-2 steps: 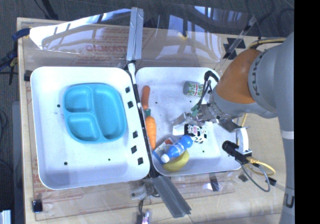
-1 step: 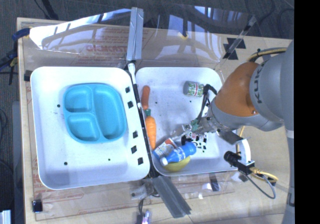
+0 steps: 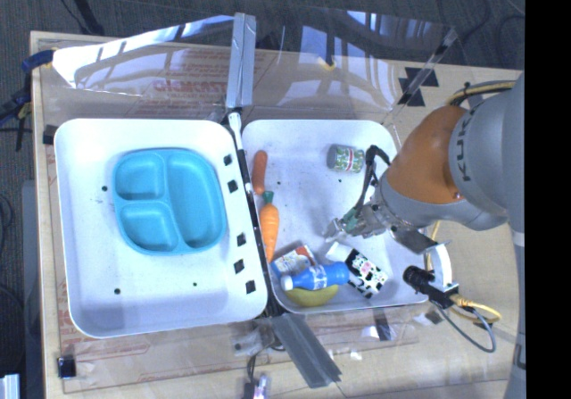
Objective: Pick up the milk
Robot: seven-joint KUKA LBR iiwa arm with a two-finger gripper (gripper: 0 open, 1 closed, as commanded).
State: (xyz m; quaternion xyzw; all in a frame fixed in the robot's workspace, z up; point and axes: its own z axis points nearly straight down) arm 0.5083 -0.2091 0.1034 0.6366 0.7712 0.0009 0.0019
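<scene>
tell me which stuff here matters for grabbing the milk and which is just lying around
Part of the job:
- milk carton, cow-patterned, near the right bin's front edge
- gripper, just above and left of the carton
- right bin

Just lying about:
- carrot
- sausage
- can
- blue bottle
- blue divided tray in the left bin

The milk (image 3: 366, 273) is a small carton in white with black cow patches. It's lying tipped over on the floor of my right bin (image 3: 294, 143), down near the bin's front edge and toward its front right corner, turned at a slant to that edge and unopened as far as I can see.
</scene>
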